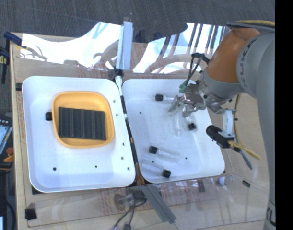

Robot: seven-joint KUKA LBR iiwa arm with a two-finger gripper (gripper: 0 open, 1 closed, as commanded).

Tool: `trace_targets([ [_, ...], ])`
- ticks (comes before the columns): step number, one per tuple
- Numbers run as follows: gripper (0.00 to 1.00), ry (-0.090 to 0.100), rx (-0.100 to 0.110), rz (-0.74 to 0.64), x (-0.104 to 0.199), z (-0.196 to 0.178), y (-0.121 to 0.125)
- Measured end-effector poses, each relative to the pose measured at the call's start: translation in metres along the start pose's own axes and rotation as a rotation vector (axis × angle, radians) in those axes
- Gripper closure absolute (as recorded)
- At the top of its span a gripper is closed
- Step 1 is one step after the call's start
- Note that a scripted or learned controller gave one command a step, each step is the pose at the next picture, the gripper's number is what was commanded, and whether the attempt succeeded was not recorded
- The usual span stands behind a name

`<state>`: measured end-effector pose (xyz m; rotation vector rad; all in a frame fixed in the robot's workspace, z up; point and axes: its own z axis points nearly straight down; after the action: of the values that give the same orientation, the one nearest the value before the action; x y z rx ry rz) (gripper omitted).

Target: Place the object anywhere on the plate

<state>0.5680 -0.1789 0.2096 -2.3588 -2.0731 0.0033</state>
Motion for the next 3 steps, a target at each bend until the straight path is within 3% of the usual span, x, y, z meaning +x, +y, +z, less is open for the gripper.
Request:
trace_targets([
  [1,1.00,0.002,0.004,-0.263,0.039,0.005,-0.027],
  [2,1.00,0.000,0.000,-0.386,0.104,0.002,0.028],
  [3,1.00,0.001,0.002,-0.575,0.144,0.018,0.031],
])
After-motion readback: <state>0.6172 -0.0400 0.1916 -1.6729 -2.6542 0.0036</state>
